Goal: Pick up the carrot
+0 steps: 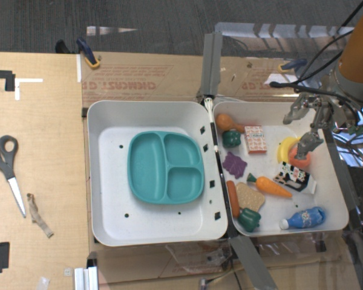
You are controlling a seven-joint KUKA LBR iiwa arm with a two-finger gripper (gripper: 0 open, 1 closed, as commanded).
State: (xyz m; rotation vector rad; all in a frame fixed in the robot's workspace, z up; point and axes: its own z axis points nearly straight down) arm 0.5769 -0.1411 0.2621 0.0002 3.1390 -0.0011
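Carrot (272, 186) lying loose in right bin (333, 180), near middle, long axis slanting, green top up-left, tip down-right, just beside patterned black-and-white box (293, 176). Hand (307, 144) above, to upper right, over banana (285, 147); whether spread or closed, cannot tell, probably carrying nothing.

1. The divided plate (166, 167) lies in the left bin (103, 180).
2. The carrot (272, 186) lies in the right bin (336, 216), right of the bread slice (250, 195).
3. The bottle (304, 219) lies nearer the front.
4. The gripper (307, 145) hangs over what may be a banana (286, 148).
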